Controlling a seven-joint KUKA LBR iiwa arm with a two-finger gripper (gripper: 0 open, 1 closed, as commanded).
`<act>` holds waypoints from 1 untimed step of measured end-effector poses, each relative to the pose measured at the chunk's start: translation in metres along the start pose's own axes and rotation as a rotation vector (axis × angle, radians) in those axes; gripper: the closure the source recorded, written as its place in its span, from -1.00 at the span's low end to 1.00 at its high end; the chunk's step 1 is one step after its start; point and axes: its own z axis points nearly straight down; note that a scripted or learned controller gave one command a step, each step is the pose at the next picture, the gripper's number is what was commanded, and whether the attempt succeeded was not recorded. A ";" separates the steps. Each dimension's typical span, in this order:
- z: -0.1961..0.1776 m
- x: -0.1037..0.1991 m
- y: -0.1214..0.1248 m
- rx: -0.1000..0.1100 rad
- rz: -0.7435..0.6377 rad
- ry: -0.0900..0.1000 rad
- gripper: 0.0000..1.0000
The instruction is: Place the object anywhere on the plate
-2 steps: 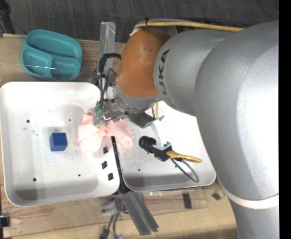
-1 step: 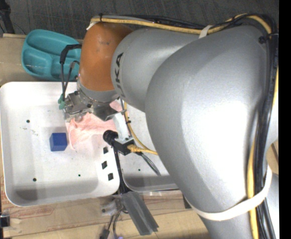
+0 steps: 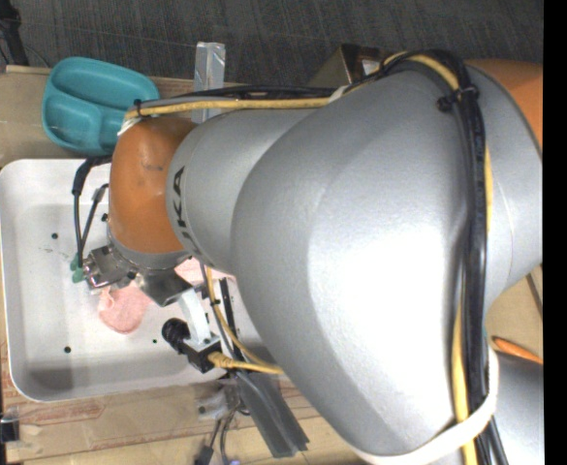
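Down at the gripper (image 3: 104, 271), low over the white bin (image 3: 21, 260), and whether it is spread or closed I cannot tell, because the wrist body sits right on top of it from this angle. Just beside and below it lies the pink object (image 3: 121, 309), a soft rounded lump resting on the bin floor, its upper edge tucked under the gripper hardware; touching or just apart, I cannot tell. A small green bit (image 3: 76, 271) shows at the gripper's left edge. Moving outward, the orange band (image 3: 145, 192) above the wrist looms over the middle of the bin, with dark cables (image 3: 81, 211) looping down its left side. Then the huge grey arm (image 3: 361, 260) sweeps in from the right and covers most of the bench, hiding the right part of this bin and everything past it. A yellow cable (image 3: 225, 105) runs along the arm's top. Above the bin's upper left corner, on the wooden bench (image 3: 2, 90), sits a teal plastic object (image 3: 89, 103).
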 end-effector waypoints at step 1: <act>-0.060 -0.043 0.024 -0.003 -0.128 -0.001 1.00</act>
